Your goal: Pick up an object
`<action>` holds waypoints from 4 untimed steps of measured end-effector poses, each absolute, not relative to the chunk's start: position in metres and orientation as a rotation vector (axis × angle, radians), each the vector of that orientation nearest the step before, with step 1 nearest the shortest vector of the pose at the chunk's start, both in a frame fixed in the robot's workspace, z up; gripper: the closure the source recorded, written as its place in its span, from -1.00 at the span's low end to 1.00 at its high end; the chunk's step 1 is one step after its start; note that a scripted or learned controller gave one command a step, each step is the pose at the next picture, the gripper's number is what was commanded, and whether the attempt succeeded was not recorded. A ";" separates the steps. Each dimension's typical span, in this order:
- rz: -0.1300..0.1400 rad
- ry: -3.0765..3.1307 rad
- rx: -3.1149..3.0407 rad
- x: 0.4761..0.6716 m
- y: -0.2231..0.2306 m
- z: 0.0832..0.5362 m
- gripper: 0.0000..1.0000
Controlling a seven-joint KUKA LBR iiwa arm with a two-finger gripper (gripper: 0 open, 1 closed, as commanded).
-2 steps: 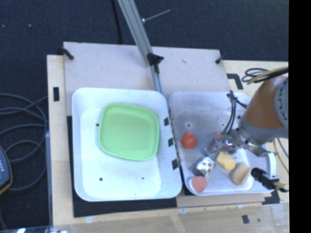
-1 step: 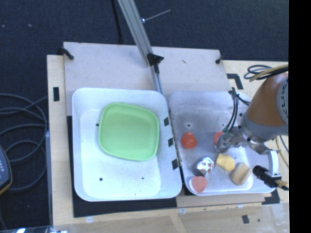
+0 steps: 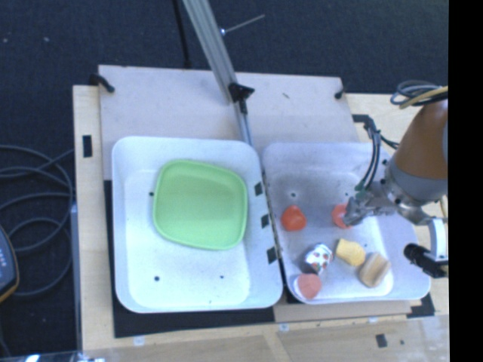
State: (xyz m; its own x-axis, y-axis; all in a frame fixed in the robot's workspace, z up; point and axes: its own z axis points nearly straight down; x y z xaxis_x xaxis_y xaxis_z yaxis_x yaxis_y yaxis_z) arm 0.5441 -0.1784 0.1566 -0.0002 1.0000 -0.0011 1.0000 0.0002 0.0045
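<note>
Gripper: my gripper (image 3: 353, 211) sits low in the right bin (image 3: 317, 161), touching a small red object (image 3: 340, 216); I cannot tell its state.
Progress: nothing looks lifted; the grasp and lift remain, I judge.
Surface: the left bin (image 3: 132, 225) holds a green plate (image 3: 201, 204).
Room: wooden bench (image 3: 87, 308), dark floor, cables.

The gripper (image 3: 352, 214) partly covered a red object (image 3: 339, 216), and the arm (image 3: 423, 153) was cut off at the right edge.
</note>
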 end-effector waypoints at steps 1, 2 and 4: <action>0.005 2.219 2.218 0.537 -0.174 0.207 1.00; 0.003 2.220 2.220 0.537 -0.175 0.229 1.00; 0.001 2.225 2.218 0.531 -0.080 0.227 1.00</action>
State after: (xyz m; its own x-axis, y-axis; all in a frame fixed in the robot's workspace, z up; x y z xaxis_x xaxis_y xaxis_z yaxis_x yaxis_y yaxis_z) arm 0.5310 -0.0797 0.2267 -0.0029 1.0000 0.0005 1.0000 0.0029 0.0003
